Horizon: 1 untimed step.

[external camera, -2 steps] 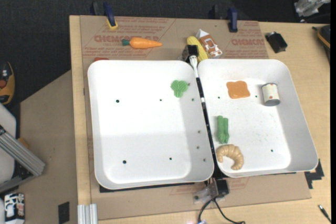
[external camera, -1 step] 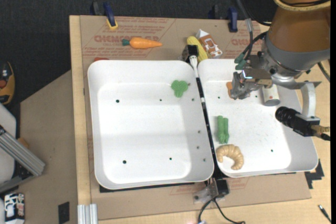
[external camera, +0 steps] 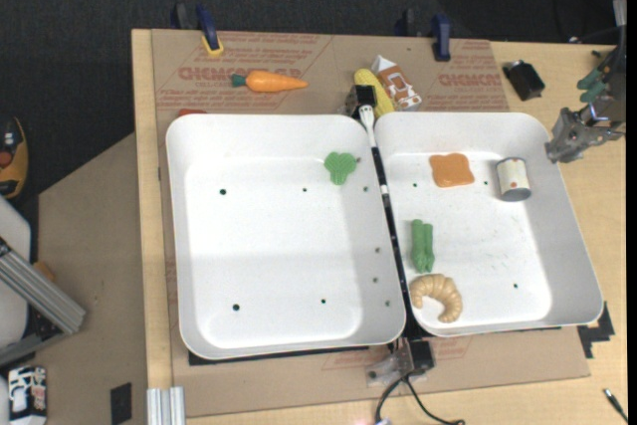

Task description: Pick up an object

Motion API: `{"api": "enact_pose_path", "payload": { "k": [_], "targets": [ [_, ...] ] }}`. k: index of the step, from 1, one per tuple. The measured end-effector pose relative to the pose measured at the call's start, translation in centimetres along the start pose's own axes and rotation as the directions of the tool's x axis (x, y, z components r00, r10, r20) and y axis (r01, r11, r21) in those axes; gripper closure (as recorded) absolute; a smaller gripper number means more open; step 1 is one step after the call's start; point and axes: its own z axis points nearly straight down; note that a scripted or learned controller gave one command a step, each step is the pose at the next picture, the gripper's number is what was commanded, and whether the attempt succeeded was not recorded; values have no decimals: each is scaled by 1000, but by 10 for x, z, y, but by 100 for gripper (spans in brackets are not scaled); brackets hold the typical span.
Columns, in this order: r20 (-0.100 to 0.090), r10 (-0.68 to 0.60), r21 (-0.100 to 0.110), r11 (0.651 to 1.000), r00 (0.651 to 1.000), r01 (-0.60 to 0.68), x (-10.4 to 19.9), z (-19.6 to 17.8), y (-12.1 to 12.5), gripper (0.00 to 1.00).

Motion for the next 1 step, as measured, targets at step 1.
{"api": "enact_pose_path", "payload": {
  "k": [1],
  "targets": [
    [4,-1,-1,1000,1000,1,-117,-55,28,100]
  ]
}}
